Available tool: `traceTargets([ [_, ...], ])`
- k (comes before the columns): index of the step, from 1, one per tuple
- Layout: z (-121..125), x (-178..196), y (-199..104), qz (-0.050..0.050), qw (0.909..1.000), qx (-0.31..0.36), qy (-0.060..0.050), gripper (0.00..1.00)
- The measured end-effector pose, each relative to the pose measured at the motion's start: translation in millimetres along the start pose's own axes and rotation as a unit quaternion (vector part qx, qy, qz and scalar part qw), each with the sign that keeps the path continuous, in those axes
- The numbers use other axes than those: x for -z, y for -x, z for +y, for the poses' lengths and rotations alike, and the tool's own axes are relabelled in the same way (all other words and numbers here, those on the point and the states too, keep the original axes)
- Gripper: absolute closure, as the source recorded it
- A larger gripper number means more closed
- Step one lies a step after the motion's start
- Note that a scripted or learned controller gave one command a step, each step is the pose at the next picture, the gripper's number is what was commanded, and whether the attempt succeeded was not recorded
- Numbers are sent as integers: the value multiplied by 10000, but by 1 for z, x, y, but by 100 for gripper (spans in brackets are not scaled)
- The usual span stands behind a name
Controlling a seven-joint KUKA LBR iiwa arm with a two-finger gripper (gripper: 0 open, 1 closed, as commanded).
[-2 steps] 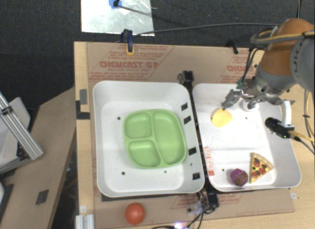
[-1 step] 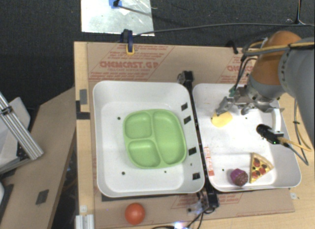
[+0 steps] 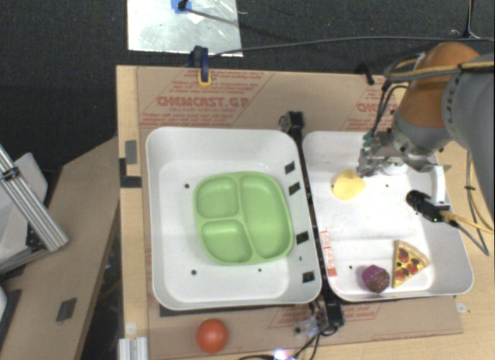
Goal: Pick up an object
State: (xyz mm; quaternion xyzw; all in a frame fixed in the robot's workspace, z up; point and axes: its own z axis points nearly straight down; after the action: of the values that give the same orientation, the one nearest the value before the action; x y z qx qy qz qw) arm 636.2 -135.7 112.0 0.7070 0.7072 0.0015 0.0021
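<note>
While no item is lifted yet, stock reads left to right. Left bin (image 3: 166,196): green tray (image 3: 244,217), centred. Bench, near edge: orange ball (image 3: 212,335), outside both bins. Right bin (image 3: 456,269): yellow lemon (image 3: 348,186), purple fruit (image 3: 376,278), pizza slice (image 3: 407,262). Gripper (image 3: 373,162) is just right of the lemon, likely the target; finger spread cannot be told.

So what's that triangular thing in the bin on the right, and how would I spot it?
Look at the right-hand white bin, the one the arm reaches over, and go to its near right corner. There lies a toy pizza slice, right beside a dark purple ball. It is the only flat, triangular item, orange-yellow with red dots.
</note>
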Motion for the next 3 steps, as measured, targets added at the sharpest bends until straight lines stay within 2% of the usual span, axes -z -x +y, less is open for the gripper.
traceTargets([
  [1, 9, 60, 6, -4, 10000, 15, 12, 100],
  [2, 10, 101, 6, 0, 10000, 17, -1, 100],
  [3, 0, 112, -45, 11, 10000, 39, -16, 100],
])
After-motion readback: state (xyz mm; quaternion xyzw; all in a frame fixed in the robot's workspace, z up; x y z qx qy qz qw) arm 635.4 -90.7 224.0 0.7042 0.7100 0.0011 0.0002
